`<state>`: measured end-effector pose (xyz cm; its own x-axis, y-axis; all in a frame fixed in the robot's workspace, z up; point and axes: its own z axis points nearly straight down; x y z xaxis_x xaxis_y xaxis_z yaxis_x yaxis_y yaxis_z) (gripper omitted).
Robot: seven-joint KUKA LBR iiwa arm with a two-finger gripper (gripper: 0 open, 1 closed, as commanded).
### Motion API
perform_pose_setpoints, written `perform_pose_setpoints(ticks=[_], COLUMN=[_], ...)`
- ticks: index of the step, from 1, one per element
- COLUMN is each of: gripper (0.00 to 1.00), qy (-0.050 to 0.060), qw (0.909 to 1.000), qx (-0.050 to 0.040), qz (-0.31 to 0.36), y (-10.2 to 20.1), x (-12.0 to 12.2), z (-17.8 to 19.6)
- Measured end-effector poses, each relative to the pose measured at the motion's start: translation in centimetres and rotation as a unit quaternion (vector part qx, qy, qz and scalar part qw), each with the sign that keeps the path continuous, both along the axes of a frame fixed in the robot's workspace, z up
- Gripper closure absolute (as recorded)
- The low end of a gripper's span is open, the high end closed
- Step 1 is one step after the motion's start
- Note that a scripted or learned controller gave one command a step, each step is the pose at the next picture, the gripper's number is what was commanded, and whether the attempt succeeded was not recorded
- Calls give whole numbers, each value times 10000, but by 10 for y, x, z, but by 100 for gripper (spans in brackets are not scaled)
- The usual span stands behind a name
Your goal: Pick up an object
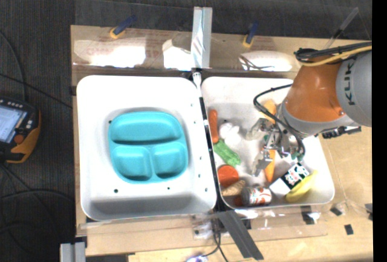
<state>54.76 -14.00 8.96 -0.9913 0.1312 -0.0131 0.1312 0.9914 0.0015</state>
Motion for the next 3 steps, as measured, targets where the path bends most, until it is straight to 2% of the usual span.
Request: perform_pose_setpoints(ticks=[1, 2, 3], gripper=[0, 100, 0], qy=[-132, -32, -92], qw=[9986, 9988, 9987], qx=[-27, -14, -24], qz=[-508, -497, -502], y=[15, 17, 16], x=[-51, -55, -51], z=[3, 9, 11])
